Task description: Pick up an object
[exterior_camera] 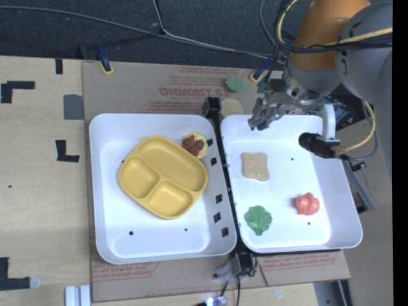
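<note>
1. Camera view: the claw (258,121) is seen over the far left corner of the right bin (331,199), with nothing between its fingers. Whether it is released or clenched cannot be told at this size.
2. The toast (255,166) lies flat on the bin floor, just below the claw and nearest to it. It is judged light, stiff and thin; a grip across its two short edges is advised.
3. The broccoli (258,218) lies further below the claw. It is judged light and lumpy; a grip across its widest part is advised.
4. The red piece (307,203) lies below and right of the claw. It is judged light, rounded and likely slippery; a centred grip is required.
5. The tray (163,177) lies in the left bin (108,190), well left of the claw.
</note>
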